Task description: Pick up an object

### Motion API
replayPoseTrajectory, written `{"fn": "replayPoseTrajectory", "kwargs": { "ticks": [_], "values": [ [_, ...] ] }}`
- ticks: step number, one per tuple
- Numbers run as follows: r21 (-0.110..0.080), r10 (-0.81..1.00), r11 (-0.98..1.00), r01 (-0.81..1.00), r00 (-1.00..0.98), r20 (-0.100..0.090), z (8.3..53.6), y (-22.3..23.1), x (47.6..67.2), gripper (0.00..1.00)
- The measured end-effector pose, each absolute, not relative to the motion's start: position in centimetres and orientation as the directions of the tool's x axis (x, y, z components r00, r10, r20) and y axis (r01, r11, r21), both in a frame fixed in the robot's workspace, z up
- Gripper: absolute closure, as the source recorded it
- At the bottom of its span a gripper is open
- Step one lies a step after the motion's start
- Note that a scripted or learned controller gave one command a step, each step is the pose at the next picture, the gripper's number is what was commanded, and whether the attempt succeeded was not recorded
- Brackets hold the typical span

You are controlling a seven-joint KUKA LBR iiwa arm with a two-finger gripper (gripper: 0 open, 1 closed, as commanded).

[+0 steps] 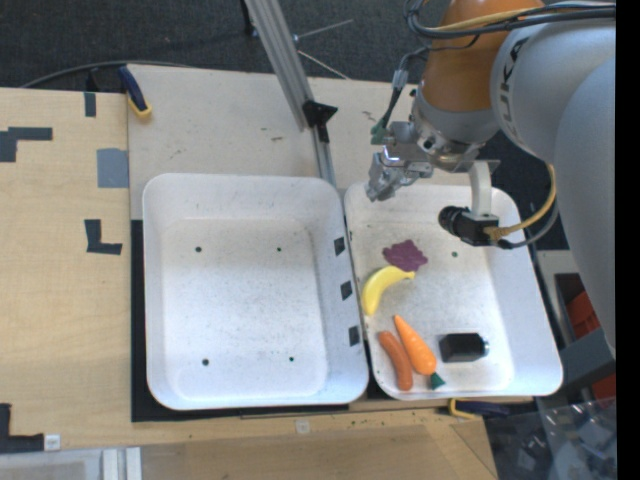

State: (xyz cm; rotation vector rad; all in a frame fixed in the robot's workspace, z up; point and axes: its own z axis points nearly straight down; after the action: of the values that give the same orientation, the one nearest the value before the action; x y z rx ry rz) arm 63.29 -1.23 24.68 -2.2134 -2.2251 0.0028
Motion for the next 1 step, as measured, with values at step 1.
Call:
{"fn": "replayPoseTrajectory", "kwargs": {
  "ticks": [1],
  "values": [
    [-0.003,1.000,0.007,1.000,-0.007,0.002,25.25,3.76,61.55,1.00]
  ]
}}
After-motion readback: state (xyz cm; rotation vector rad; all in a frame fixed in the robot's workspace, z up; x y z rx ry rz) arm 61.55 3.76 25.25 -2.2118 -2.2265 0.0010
